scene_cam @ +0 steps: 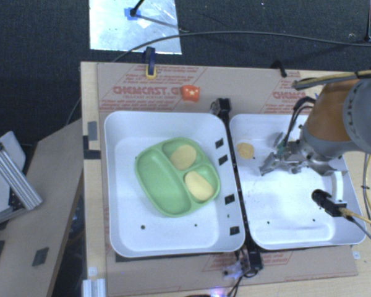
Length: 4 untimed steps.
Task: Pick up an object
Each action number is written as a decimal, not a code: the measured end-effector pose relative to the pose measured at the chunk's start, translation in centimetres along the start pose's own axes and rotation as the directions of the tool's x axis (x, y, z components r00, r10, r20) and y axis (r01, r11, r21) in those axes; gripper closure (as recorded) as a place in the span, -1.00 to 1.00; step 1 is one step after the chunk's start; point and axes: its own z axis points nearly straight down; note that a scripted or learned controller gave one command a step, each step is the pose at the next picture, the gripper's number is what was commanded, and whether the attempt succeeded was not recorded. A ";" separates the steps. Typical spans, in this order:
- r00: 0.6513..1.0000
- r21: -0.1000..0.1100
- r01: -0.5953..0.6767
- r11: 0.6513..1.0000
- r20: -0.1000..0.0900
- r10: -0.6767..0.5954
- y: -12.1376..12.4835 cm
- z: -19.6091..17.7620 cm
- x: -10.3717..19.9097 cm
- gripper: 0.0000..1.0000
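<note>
White bins side by side on the bench: left bin point(120, 184) has a green tray point(156, 187) with three compartments. Two pale yellow pieces sit in the tray's two small right-hand compartments, far piece point(184, 156) and near piece point(199, 185); the long left compartment has nothing in it.

Right bin point(284, 224) holds one small tan disc point(245, 150), lying flat at the far left of the bin floor, close to the divider between the bins.

Gripper point(267, 165) is down low over the right bin, pointing left, tips just right of and slightly nearer than the disc. Close to it but apart, as far as I can see. Fingers look drawn together at the tips with nothing between them, though the metal blurs into one shape at this angle, so I cannot tell for sure (not calling it either way).

Progress, my read: approach is about done, grasp is not. Disc is the likely target, and it is on the bin floor, not lifted. Left to do: line up over the disc, close on it, lift clear. Thin flat disc on a smooth floor could slip out from the fingers.
</note>
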 end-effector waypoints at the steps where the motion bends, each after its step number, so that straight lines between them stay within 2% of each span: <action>1: 1.000 -0.005 -0.001 1.000 0.002 0.001 0.1 -1.4 -0.1 1.00; 2: 1.000 -0.007 0.003 1.000 0.002 -0.003 -0.6 -6.7 0.5 1.00; 3: 1.000 -0.010 0.004 1.000 0.002 -0.003 0.6 -12.1 0.4 1.00; 4: 1.000 -0.010 0.003 1.000 0.003 -0.003 -0.1 -18.0 0.0 1.00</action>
